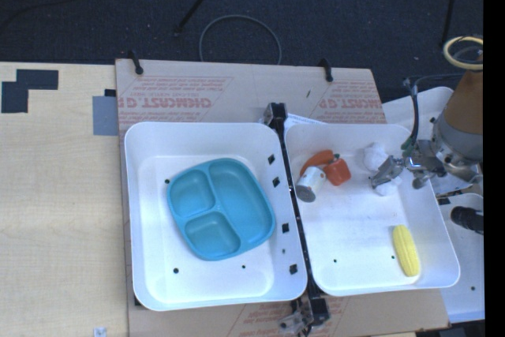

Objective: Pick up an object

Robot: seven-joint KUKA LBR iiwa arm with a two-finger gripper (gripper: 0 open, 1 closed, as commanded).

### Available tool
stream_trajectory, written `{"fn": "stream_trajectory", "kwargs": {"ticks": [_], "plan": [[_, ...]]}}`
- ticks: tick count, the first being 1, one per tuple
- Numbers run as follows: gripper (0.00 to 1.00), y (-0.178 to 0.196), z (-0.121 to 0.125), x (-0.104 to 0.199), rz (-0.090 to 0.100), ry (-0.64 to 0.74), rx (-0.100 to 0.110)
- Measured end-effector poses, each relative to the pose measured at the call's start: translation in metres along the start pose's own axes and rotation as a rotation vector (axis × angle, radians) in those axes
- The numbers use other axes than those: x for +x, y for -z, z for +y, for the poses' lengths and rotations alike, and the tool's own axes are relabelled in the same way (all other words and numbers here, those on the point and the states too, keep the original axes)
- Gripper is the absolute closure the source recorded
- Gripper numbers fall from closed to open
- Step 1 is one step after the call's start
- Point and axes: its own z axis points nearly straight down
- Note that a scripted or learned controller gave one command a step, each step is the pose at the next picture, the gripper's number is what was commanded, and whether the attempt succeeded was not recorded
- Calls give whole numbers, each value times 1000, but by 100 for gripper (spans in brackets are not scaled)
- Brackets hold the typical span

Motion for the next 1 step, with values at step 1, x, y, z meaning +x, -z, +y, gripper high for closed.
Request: {"fn": "stream_trajectory", "kwargs": {"ticks": [1], "plan": [[0,-58,2,-8,0,-1,0]]}}
